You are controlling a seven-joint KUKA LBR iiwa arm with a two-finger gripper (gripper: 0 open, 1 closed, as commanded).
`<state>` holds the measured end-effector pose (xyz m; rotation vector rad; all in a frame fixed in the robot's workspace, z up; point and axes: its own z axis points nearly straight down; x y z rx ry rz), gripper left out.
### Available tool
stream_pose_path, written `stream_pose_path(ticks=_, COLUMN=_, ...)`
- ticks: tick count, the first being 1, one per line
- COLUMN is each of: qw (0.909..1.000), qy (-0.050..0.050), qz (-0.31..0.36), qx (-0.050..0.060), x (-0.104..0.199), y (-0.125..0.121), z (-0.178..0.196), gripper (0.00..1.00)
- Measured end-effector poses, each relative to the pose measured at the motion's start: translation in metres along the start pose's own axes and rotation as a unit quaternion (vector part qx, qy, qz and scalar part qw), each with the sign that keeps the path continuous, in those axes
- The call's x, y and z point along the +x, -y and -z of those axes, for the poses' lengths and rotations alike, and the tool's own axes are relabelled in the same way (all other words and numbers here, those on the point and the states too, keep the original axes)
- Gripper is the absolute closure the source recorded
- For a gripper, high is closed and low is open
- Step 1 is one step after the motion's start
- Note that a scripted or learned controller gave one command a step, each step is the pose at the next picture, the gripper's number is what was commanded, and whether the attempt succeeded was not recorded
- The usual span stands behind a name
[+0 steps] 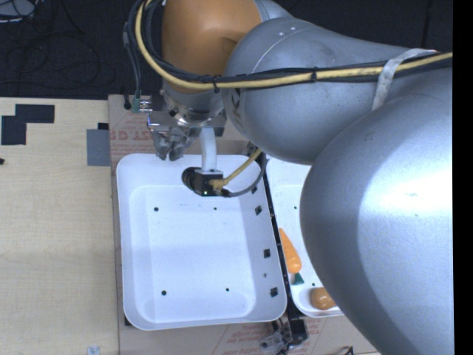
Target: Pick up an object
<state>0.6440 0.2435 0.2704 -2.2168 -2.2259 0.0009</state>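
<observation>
The big grey arm (355, 124) fills the right side, its orange band (203, 24) up top, and bends down to the gripper (170, 150) hanging over the far rim of the left bin (140, 272). I see the fingers bunched together as one dark tip, but from this angle I cannot tell how far apart they stand, and nothing shows between them.

Just right of the gripper and a little nearer to me, a black fitting (201, 181) with a yellow cable (240, 170) sits at the end of a pale post, over the bin's far wall. The bin floor under and in front of the gripper is bare white with a few small dark dots.

The things to pick lie well away from the gripper, far to its right and nearer me, in the right bin (310, 309): an orange stick (290, 251), a small green piece (298, 278) just below it, and a round orange lump (321, 298). The arm hides most of that bin. Both bins sit on the pale desk (52, 235).
</observation>
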Motion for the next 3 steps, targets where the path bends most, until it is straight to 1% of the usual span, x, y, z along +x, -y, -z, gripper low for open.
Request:
stream_pose_path(ticks=1, qw=1.0000, qy=0.000, qz=0.001, qx=0.000, x=0.000, y=0.000, z=0.008, gripper=1.00)
stream_pose_path(ticks=2, qw=1.0000, qy=0.001, qz=-0.002, qx=0.003, x=-0.014, y=0.001, z=-0.018, gripper=1.00)
stream_pose_path(ticks=3, qw=1.0000, qy=0.000, qz=-0.001, qx=0.001, x=-0.001, y=0.000, z=-0.011, gripper=1.00)
